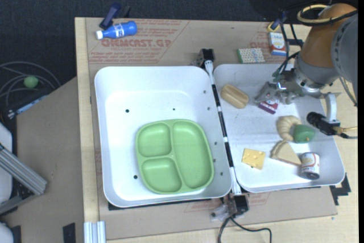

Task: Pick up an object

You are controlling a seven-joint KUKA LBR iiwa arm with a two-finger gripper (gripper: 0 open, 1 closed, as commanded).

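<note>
The right bin (pixel 244 128) holds several small items. A tan bread roll (pixel 235 96) lies at its back left. A yellow holed cheese slice (pixel 253 158) sits near the front. A pale croissant (pixel 288 124), a green fruit (pixel 303 134), a beige wedge (pixel 286 152) and a small can (pixel 309 165) cluster at the right. A small red and white packet (pixel 268 104) lies just under my gripper (pixel 274 93), which hangs low over the back of this bin. The grey and orange arm (pixel 321 48) comes in from the upper right.
The left bin (pixel 125 94) carries a green divided plate (pixel 173 155). A black divider strip (pixel 219 116) runs between the bins. On the bench behind lie a blue bottle (pixel 116 30) and two small cards (pixel 251 54).
</note>
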